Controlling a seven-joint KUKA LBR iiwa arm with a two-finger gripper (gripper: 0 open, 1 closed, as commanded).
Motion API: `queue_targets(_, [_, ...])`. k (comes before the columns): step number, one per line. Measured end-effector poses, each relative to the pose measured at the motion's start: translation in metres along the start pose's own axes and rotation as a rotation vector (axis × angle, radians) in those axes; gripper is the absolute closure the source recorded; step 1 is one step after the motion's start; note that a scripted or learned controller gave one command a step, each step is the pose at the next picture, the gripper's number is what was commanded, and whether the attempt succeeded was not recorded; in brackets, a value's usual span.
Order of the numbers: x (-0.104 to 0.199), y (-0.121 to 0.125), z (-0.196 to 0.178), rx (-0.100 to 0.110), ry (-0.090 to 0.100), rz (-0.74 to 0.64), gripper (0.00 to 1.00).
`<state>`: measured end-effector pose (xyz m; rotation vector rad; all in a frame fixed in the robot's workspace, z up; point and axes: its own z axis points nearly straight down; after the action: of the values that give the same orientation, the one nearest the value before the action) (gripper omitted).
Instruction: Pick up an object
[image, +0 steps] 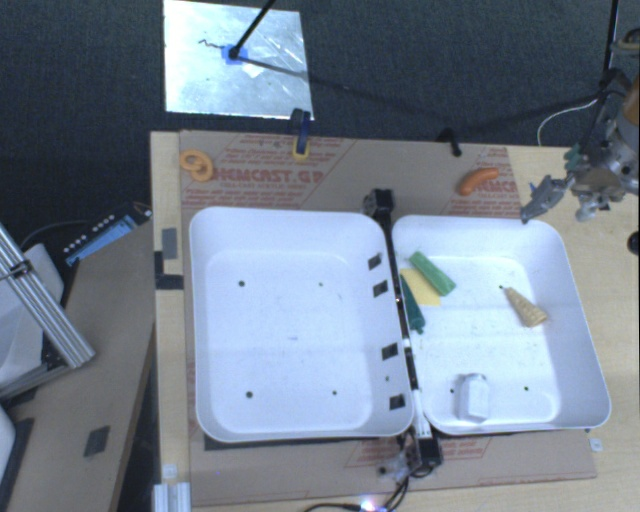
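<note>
Camera view: cone (525, 307) below claw (566, 199).

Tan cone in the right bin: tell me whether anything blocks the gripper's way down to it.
Nothing visible does. The gripper is above the right bin's far right corner, and the tan cone lies alone on the bin floor, apart from other items.

The arm (622, 110) comes in at the upper right edge of the camera view, with little more than its wrist end in frame. The gripper (565, 197) hangs at its lower left, tilted, with two pale grey prongs splayed apart, one reaching out to the left and one pointing down. Nothing sits between the prongs
</note>
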<state>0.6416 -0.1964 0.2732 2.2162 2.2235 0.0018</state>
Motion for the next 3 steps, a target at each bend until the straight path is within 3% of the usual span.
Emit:
queue_targets(1, [0.0,0.001,-0.012,-0.004,-0.001,-0.004,1.0])
queue_targets(2, [-0.01,0.023,-0.126,-0.013,-0.005,-0.003,1.0])
queue_targets(3, [0.066,-0.007,-0.226,-0.011,0.0,-0.009,1.0])
